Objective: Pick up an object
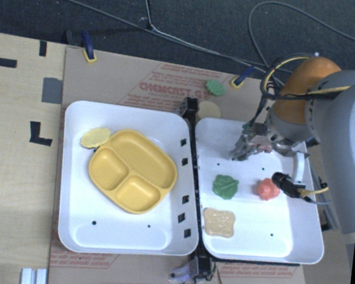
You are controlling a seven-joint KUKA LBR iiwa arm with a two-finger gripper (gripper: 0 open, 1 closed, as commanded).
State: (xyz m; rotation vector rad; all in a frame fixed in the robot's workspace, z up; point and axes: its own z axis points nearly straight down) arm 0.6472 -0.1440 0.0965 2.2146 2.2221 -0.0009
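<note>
Hand (246,146) lowered into right bin (294,239), grip state impossible to tell.
Below it: green piece (225,186), red piece (267,189), within reach for picking.

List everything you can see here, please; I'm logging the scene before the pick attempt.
bins: 2, white, side by side on the bench
tray: 1, yellow, three compartments, in the left bin
yellow piece: 1, pale yellow, left bin, touching the tray's upper left edge
green piece: 1, green, right bin, middle
red piece: 1, red-orange, right bin, right of the green piece
toast: 1, tan, right bin, near the front
green disc: 1, green, on the cardboard behind the bins
clamps: 2, blue and yellow, at the cardboard's back edge
cables: several, black, across the dark floor behind
gripper: 1, grey, low over the right bin's back part
arm: 1, grey with orange band, from the right
</note>
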